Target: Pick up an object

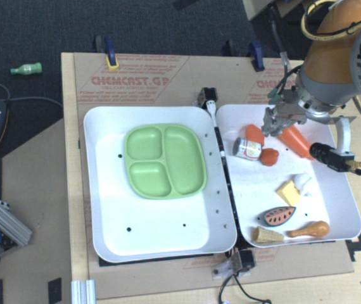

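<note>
Nearest in the right bin (353, 202) lay a drumstick (308, 230); farther back stood a small can (248, 149) and beside it an orange carrot (294, 140). Above them hung the gripper (274, 126), grip state unclear.

The right bin (351, 202) is crowded at its far end by the orange pieces (294, 142), small can (248, 148) and arm (332, 49) (all packed close together), while its middle floor lies open above the near-edge clutter (291, 223).

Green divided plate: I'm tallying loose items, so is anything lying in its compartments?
Nothing visible lies in the green divided plate; all three compartments show bare. What the plate covers of the left bin floor cannot be seen.
</note>
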Available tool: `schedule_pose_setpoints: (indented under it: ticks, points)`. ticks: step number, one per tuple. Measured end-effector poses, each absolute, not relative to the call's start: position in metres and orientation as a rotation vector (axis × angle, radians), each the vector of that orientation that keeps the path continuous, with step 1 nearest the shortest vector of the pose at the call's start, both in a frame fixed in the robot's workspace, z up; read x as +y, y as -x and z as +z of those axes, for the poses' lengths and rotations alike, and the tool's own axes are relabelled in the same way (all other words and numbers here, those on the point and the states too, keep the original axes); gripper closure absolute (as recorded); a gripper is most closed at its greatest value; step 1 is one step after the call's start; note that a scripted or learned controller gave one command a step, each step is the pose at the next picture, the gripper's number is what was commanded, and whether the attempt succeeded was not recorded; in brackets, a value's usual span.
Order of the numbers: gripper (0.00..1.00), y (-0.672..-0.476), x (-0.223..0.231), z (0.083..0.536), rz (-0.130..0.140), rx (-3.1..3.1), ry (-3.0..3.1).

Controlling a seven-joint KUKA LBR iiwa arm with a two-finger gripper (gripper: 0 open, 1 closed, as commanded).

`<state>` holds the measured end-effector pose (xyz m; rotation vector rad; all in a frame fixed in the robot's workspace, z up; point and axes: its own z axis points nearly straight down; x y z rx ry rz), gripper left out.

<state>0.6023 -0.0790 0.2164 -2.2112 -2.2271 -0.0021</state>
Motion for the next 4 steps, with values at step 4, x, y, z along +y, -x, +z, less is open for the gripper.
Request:
schedule_pose_setpoints:
  ticks: [4]
  points:
    - [1.00,-0.600,-0.052,0.220,-0.002,-2.222,2.224]
